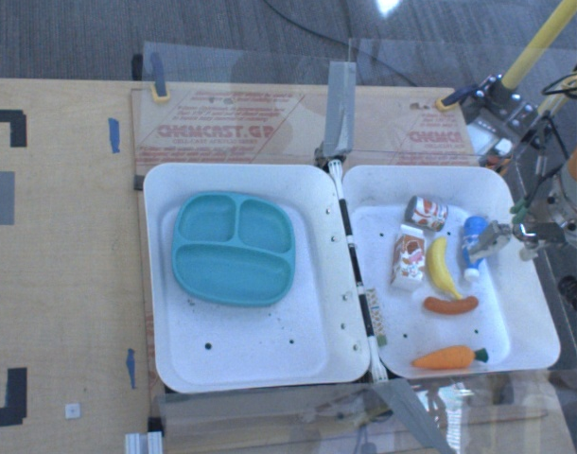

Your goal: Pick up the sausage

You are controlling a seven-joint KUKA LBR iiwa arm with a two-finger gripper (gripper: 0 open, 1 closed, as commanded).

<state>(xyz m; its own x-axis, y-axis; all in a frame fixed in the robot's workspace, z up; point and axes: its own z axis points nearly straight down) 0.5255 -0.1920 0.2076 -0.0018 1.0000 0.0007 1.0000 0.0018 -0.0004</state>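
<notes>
The sausage (450, 305) lies between banana (442, 266) and carrot (448, 357), unobstructed.

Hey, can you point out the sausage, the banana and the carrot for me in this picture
sausage (450, 305), camera view, middle of its length.
banana (441, 267), camera view, middle of its curved body.
carrot (444, 357), camera view, middle of the orange body.

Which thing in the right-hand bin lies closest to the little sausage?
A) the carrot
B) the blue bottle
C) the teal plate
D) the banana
D: the sausage lies just below the lower tip of the banana, while the carrot sits farther down near the bin's front edge.
</notes>
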